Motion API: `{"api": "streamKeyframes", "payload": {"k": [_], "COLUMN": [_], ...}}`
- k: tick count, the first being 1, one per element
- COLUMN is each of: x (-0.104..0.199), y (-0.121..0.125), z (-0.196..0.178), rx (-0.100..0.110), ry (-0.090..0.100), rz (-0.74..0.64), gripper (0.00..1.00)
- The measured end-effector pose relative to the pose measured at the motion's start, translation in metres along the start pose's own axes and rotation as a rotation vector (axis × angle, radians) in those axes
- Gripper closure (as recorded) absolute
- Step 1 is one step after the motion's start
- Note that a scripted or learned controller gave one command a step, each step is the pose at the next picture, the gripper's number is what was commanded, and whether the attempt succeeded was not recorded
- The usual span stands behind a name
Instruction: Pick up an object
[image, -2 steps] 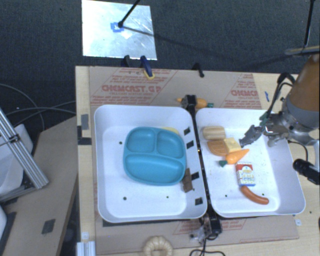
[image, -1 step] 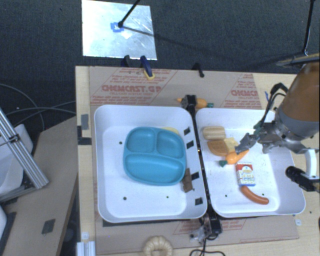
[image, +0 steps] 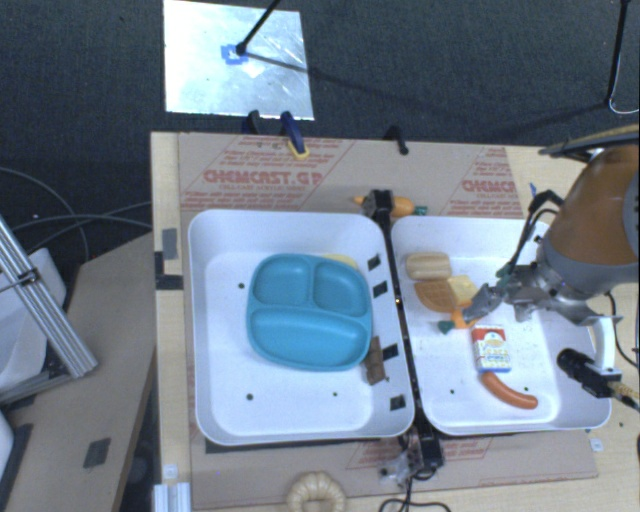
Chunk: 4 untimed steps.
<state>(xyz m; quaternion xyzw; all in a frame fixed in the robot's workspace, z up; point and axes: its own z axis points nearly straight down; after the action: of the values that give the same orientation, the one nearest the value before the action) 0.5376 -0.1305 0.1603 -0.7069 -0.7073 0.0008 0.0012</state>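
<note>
My gripper (image: 486, 302) hangs low over the right bin (image: 572, 412), reaching in from the right. It sits just above a small red and white box (image: 491, 350) and right of a yellow wedge (image: 462, 289). A tan round slice (image: 435, 295) and a bread roll (image: 428, 266) lie further left. A small orange piece (image: 451, 323) lies below the slice, close to the gripper's tip. An orange-red sausage (image: 511, 391) lies near the bin's front. Nothing can be seen held.
The left bin (image: 215, 400) holds a blue divided plate (image: 308, 310), with a small brown object (image: 375, 363) at its right edge. An orange item (image: 401, 207) sits behind the bins at the divider. The arm (image: 590, 230) covers the right bin's far right corner.
</note>
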Motion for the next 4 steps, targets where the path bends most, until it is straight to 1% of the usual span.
{"api": "streamKeyframes", "payload": {"k": [1,2,3,4], "x": [0.001,-0.002,-0.004,-0.005], "y": [0.0,0.003,0.006,0.002], "z": [0.062,0.071,0.058,0.014], "rx": [-0.002,-0.011,-0.025,-0.006], "ry": [0.0,-0.007,-0.014,-0.001], "rz": [0.0,0.002,0.003,0.0], "gripper": [0.0,0.0,1.0,1.0]}}
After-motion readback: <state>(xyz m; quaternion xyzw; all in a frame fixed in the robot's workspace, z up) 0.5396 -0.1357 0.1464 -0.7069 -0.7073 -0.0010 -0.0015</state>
